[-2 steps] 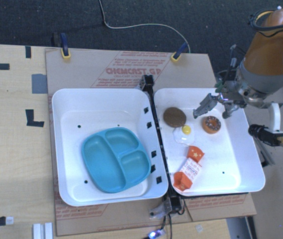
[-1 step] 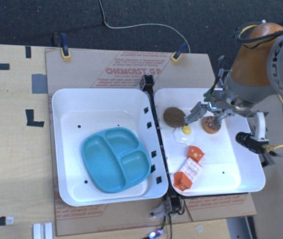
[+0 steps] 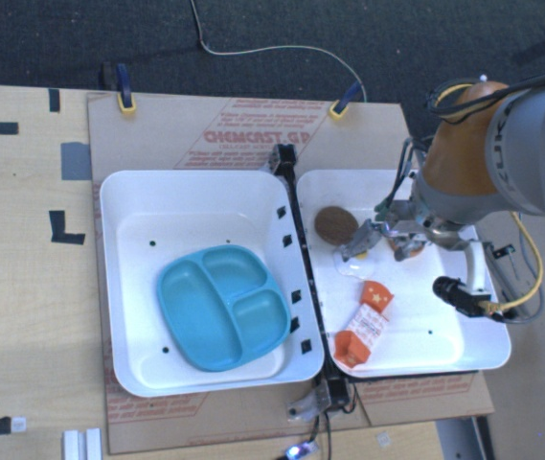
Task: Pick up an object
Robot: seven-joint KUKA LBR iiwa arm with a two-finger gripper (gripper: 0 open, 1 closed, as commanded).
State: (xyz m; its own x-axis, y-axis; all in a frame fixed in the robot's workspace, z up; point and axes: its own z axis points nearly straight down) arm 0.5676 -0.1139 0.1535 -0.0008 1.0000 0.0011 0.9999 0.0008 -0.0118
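Two bins side by side on the desk, the arm reaching over the right one.

The left bin holds a divided tray, lying toward its near side. The right bin holds a round object near its far left corner and a packet toward its near side, just right of the wall between the bins. The claw hangs between them, just right of the round object and behind the packet. A cable runs along the floor behind the desk.

Glossy blue plastic tray, smooth white plastic bins, matt cardboard
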